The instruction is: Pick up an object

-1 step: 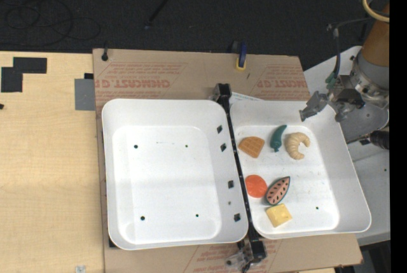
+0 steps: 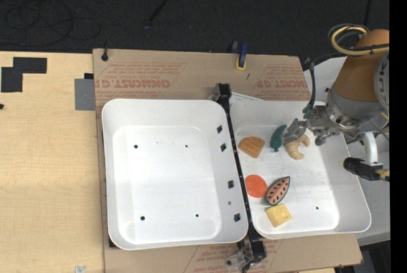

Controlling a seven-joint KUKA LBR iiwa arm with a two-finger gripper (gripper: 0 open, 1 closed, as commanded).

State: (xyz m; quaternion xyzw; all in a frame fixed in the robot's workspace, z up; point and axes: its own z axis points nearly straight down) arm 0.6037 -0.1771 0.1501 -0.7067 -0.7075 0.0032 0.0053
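Note:
The right bin (image 2: 346, 211) holds several small objects. An orange-brown bread-like piece (image 2: 252, 146) lies near its left wall. A teal curved piece (image 2: 278, 137) and a cream curved piece (image 2: 295, 150) lie side by side further right. Toward the front are a red-orange disc (image 2: 255, 186), a dark oval slice with spots (image 2: 278, 189) and a yellow block (image 2: 278, 215). My gripper (image 2: 299, 132) reaches in from the right and hangs just above the cream piece, close to the teal one. I see nothing held between its fingers.
The left bin (image 2: 117, 138) sits beside the right one, with a black clip strip (image 2: 230, 157) along their shared wall. Both rest on a cardboard sheet (image 2: 165, 77). A blue clamp (image 2: 240, 55) stands at the back edge. The arm's grey body (image 2: 359, 97) overhangs the right bin's right side.

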